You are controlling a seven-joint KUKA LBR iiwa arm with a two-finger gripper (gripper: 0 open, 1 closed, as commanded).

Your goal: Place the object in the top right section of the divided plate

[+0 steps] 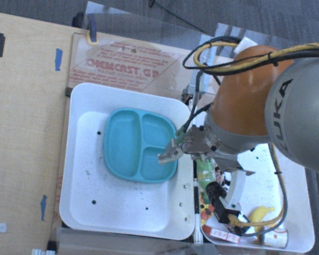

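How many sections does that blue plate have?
3. The divided plate in the left bin has one long section on its left side, one at top right and one at bottom right, where the gripper overlaps its rim.

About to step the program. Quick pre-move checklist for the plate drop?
1. Divided plate lies flat in left bin: ok.
2. Plate sections bare: ok.
3. Claw over the plate's right edge: ok.
4. Object between the claw's fingers: cannot tell.
5. Claw above the top right section: cannot tell; it looks nearer the divider's right end.
6. Clutter stays in right bin: ok.
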